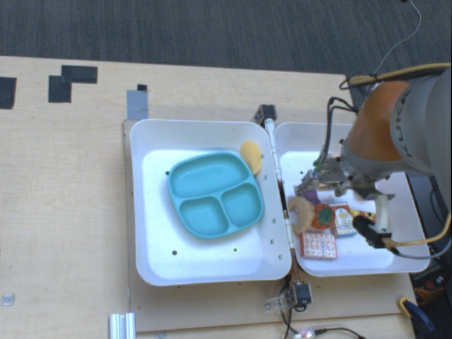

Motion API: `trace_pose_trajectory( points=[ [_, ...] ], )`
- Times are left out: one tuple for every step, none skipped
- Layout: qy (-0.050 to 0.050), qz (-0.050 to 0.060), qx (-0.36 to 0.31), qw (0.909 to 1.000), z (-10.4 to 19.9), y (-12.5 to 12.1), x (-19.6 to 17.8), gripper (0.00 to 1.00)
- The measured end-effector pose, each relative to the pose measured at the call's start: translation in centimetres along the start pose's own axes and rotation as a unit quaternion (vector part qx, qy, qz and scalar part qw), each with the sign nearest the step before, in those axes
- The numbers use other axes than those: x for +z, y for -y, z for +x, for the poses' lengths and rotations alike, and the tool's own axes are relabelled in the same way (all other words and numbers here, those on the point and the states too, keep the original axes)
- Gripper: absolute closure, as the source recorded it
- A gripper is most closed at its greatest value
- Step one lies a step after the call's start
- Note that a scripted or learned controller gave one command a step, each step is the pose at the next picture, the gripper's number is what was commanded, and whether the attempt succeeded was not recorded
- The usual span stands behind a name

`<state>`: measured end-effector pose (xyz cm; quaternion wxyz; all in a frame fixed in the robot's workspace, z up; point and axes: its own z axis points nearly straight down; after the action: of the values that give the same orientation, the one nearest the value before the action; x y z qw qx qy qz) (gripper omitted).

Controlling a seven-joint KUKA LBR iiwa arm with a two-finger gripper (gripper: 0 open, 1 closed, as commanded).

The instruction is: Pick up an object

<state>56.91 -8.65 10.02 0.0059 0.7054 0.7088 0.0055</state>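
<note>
Objects [322, 224] for picking lie bunched at the near left of the right bin [300, 162], close to the wall it shares with the left bin [159, 235]. Among them are a tan lump [302, 215] against that wall, a round red piece with a green top [325, 217] just beside it, a small white and orange packet [344, 221] to the right of that, and a flat box with a red and white pattern [318, 246] nearest the front rim. A bit of purple shows at the top of the heap, too small to identify. The gripper [311, 187] hangs low over the back edge of this bunch, just above the tan lump and the purple bit. Whether it is spread wide or closed cannot be told from this angle, and nothing can be seen held in it. The grey arm [424, 122] with its orange band [376, 127] comes in from the right above the bin. In the left bin a teal divided plate [215, 195] lies flat and turned at a slant, with a yellow rounded thing [251, 156] touching its far right corner. Both bins sit on the pale wooden bench [63, 210], which carries a few black marks [70, 82] at the far left.
</note>
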Motion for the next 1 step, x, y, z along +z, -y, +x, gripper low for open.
trace_pose_trajectory(
  points=[
    [0.000, -0.001, -0.001, 1.0000, 0.08, -0.14, -1.08, 1.00]
  ],
)
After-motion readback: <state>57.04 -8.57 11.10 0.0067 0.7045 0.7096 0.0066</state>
